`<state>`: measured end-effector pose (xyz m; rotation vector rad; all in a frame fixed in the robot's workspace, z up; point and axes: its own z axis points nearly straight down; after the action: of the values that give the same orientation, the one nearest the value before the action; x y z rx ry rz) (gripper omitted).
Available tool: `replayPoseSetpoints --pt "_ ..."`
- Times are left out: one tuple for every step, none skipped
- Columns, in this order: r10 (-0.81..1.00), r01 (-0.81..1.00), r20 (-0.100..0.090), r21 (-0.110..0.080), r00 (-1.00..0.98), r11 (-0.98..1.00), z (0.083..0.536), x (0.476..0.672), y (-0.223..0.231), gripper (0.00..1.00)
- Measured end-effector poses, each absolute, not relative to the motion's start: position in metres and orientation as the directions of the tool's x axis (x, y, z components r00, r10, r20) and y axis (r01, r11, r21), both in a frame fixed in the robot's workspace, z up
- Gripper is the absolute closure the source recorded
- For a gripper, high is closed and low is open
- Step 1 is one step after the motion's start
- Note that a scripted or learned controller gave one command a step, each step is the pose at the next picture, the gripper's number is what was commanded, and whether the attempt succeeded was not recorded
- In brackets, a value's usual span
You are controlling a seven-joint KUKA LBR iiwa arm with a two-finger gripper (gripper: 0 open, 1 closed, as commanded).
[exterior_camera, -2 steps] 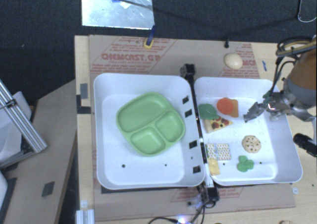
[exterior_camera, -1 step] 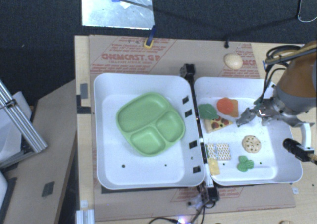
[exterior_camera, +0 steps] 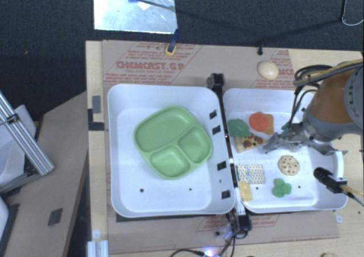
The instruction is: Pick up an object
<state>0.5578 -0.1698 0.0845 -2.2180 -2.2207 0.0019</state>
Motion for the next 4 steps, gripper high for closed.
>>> replayPoseSetpoints --pt "1.000 1.000 -0.001 0.004 -0.002 0.002 0.098 0.560 -0.171 1.00" --pt "1.000 1.000 -0.002 0.008 -0.005 0.005 0.163 0.565 -0.170 1.00" --pt "1.000 1.000 -0.002 0.005 -0.005 0.005 0.206 0.566 -0.170 1.00" --pt "1.000 1.000 -0.001 0.004 -0.005 0.005 0.226 0.567 -0.170 1.00"
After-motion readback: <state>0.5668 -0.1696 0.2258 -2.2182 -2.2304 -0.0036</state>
